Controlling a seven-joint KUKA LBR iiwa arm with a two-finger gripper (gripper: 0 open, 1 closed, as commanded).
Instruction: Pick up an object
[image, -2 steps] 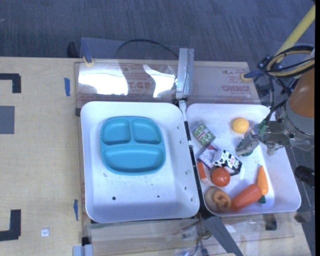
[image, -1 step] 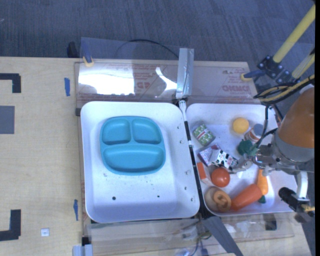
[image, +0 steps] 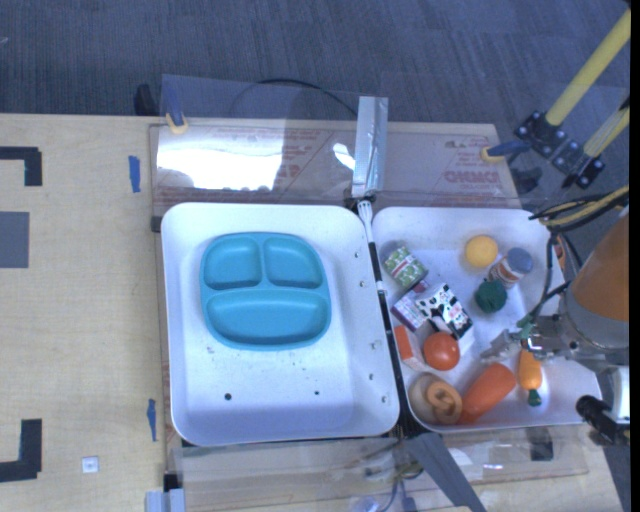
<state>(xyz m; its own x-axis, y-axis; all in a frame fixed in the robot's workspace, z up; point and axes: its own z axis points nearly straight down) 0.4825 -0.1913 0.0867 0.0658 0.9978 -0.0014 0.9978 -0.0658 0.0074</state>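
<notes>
Left bin (image: 190, 400) just has a glossy blue three-compartment plate (image: 266, 289) in it. The right bin (image: 440, 222) is packed with small plastic play food: yellow lemon (image: 481, 250), round tomato (image: 441, 351), tapered carrot (image: 488, 389), cow-print carton (image: 443, 309). The tool (image: 522, 340) sits low over that bin by the carrot, can't tell its state.

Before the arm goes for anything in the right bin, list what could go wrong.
1. Crowding: the tomato, the carrot and the black-and-white carton lie packed together, so fingers closing on one may shove or catch a neighbour.
2. Rolling: the yellow ball and the tomato are round and may slip out of a pinch.
3. Cables: dark cables hang over the right bin near the gripper and could snag.
</notes>
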